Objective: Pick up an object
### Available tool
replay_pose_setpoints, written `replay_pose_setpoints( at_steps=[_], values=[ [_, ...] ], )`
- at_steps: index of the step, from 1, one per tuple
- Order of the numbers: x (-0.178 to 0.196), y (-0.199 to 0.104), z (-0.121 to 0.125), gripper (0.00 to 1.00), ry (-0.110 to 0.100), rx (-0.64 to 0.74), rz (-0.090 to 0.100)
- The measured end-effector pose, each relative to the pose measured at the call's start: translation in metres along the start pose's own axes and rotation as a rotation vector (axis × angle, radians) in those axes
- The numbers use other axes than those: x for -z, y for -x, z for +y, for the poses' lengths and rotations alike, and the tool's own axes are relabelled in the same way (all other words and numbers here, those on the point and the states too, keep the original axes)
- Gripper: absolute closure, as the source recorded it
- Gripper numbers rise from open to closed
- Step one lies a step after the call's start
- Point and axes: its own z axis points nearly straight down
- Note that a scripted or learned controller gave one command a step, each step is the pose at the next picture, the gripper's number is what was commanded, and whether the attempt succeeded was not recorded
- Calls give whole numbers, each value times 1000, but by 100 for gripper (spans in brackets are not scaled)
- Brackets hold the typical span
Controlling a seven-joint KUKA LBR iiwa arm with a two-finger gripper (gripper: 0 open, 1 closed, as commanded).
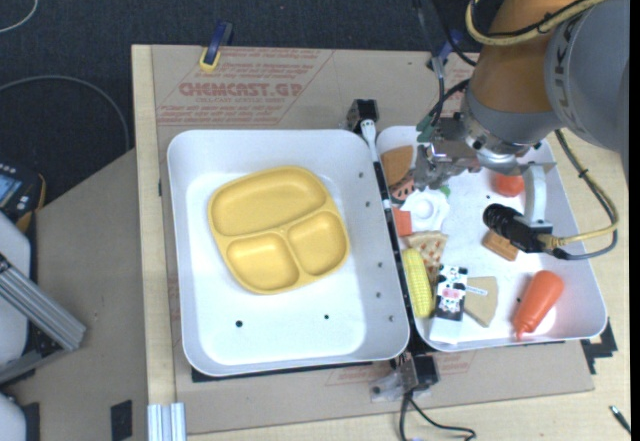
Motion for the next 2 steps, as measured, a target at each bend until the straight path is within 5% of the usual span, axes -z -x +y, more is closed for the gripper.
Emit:
replay_pose_setpoints(
  at_steps=[2],
  values=[
    [2,-97,57,100,1,-1,0]
  ],
)
